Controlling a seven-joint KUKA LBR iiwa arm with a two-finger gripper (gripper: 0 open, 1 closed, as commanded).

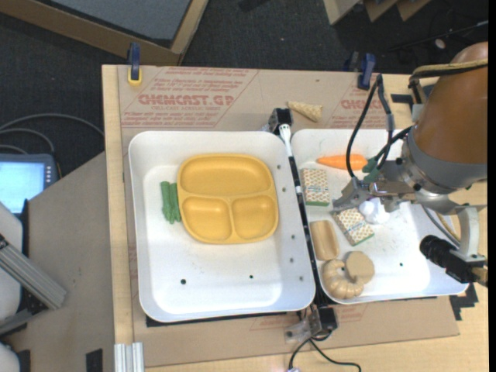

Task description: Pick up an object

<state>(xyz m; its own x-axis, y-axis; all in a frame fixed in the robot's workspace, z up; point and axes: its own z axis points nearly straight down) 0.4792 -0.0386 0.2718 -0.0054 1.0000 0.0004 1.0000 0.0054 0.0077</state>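
My gripper (363, 204) hangs low over the middle of the right bin (411, 273), below the grey wrist and orange band. A small checkered packet (353, 225) lies directly beneath it, tilted; I cannot tell whether they touch. A second checkered packet (315, 186) lies near the bin's left wall. An orange carrot (341, 162) rests at the back, just behind the gripper. Toward the front are a tan bread stick (324, 240), a croissant (339, 281) and a round cookie (360, 266).
The left bin (155, 270) holds a yellow divided plate (227, 196) with a green bean pod (169, 201) beside its left edge. A tan wedge (304, 111) lies on the bench behind the bins. Black cables run down to the wrist.
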